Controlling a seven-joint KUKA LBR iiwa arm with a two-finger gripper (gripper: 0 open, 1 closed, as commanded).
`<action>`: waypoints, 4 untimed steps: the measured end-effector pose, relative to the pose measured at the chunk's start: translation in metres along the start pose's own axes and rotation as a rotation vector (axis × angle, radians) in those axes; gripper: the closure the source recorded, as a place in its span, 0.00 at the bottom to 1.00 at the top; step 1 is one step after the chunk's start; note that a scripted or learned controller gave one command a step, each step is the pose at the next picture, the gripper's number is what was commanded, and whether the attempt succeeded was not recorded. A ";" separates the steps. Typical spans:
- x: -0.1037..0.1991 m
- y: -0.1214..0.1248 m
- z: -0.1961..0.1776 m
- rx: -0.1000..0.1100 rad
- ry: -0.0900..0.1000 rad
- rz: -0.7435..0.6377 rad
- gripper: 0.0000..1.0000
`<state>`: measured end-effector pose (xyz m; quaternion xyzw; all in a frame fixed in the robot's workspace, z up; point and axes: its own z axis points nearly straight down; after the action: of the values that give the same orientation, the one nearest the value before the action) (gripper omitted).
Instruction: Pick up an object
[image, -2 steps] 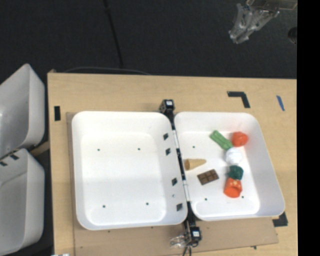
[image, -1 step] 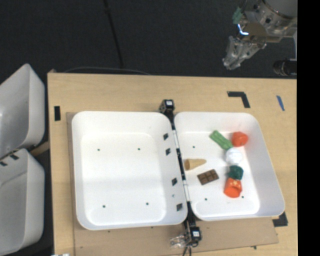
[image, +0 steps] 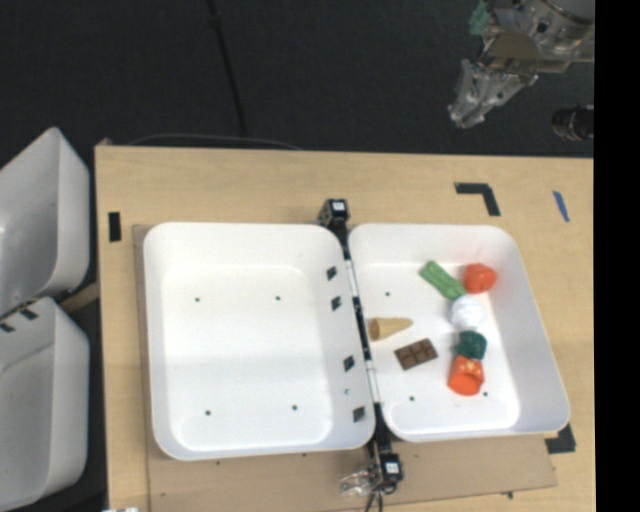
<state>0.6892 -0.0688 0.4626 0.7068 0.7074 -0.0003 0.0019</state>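
Observation:
The right bin (image: 500, 255) holds several small objects: a green block (image: 440, 278), an orange-red ball (image: 480, 277), a white ball (image: 467, 311), a dark green piece (image: 471, 345), an orange-red piece (image: 465, 376), a brown chocolate-like bar (image: 415, 353) and a tan wedge (image: 390, 327). My gripper (image: 472, 103) hangs high at the top right, beyond the bench's far edge and well away from the bins. Nothing is seen between its fingers.
The left bin (image: 240, 340) sits beside the right one, joined by a black clipped divider (image: 355, 320). White padded shapes (image: 35, 330) stand at the left edge. Black corner marks and a blue mark (image: 561, 206) lie on the wooden bench top.

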 end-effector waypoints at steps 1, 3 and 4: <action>0.000 0.000 -0.019 -0.001 0.000 -0.003 1.00; -0.006 0.000 -0.037 -0.001 0.000 -0.001 1.00; -0.010 -0.015 -0.048 0.000 0.002 0.001 1.00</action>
<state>0.6744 -0.0791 0.5106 0.7071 0.7071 0.0003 0.0013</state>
